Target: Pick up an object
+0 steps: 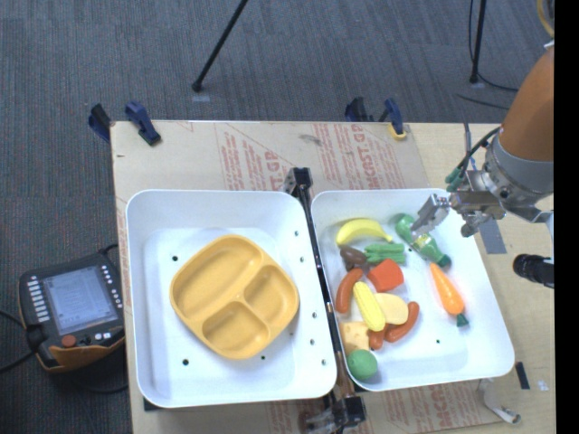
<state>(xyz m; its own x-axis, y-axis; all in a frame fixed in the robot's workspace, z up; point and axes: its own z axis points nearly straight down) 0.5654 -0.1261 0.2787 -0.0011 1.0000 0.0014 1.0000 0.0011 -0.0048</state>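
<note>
Gripper (428, 219) low over the far part of the right bin (496, 337), tip right at a green cucumber (423, 240), perhaps touching it. Spread or clamped: cannot tell, with the metal tip blurring into the green behind it. Nothing seen lifted; cucumber seemingly lying on the bin floor, its far end partly covered by the gripper.

Left of the cucumber, a banana (362, 231). Nearer, a crowded pile hard to pick apart: green beans (385, 252) over a dark brown piece (354, 257), a red piece (388, 276), a sausage (347, 289), corn (368, 306) across a pale slice (393, 309), a second sausage (404, 323) half tucked beneath, a yellow block (354, 336), and a green ball (363, 364) at the near wall. Apart on the right, a carrot (447, 289).

Behind the gripper, grey wrist and orange band (532, 107), cut off at the right edge.

In the left bin (137, 242), a yellow divided tray (235, 294). Left of the bench, on the floor, a pendant (72, 307), its near side in shadow. Along the bench's far edge, blue clamps (142, 121).
</note>
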